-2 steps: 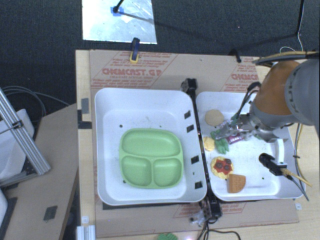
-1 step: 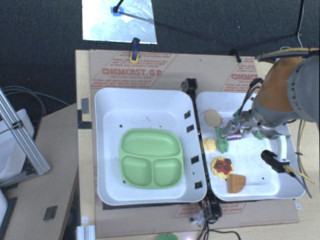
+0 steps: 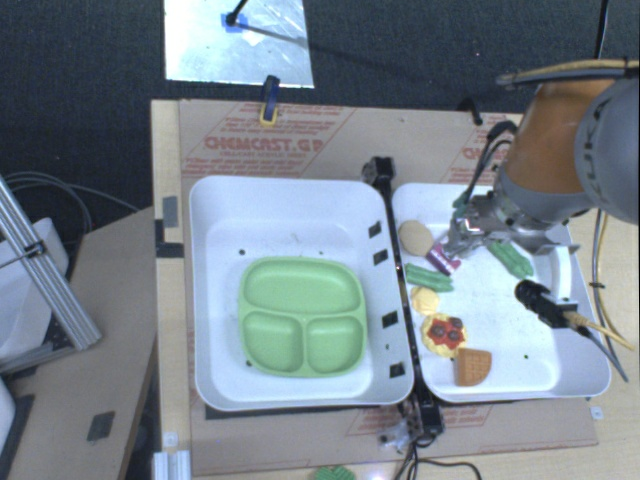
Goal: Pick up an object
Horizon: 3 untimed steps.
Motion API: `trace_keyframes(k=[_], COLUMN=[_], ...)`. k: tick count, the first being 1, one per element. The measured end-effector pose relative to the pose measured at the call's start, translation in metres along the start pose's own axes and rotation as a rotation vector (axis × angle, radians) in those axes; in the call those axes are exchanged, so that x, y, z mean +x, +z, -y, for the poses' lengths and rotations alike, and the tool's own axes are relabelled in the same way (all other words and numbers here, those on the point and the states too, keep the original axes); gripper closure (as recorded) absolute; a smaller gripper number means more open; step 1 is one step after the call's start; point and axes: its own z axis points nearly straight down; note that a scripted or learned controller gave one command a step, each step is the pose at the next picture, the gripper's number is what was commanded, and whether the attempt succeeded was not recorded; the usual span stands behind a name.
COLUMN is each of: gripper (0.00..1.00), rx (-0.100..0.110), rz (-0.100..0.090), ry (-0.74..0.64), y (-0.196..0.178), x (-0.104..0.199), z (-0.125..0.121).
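Purple packet [image 3: 442, 260] in right bin [image 3: 522, 343], just beside the jaws | jaws: cannot tell whether spread or closed | risk: egg [image 3: 415, 236] and green pod [image 3: 428, 276] crowd close, so a grip may catch them or slip

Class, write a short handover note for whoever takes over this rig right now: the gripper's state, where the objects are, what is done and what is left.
Gripper: low over the right bin, just above a purple toy piece; grip state unclear.
Objects: all in the right bin. Beige round piece, green pod, yellow piece, pizza slice, orange wedge, and a second green piece.
Left bin: holds a green divided tray.
Done: the arm is over the objects.
Left: no object is visibly held or lifted, so the pick remains; the purple piece looks the likeliest target.
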Motion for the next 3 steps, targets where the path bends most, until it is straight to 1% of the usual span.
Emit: trace_keyframes(k=[1, 2, 3], gripper=[0.00, 0.00, 1.00], rx=[0.007, 0.007, -0.005], rz=[0.002, 0.000, 0.001], ry=[0.007, 0.012, 0.008], y=[0.006, 0.108, 0.090], x=[-0.004, -0.037, -0.035], z=[0.002, -0.004, -0.008])
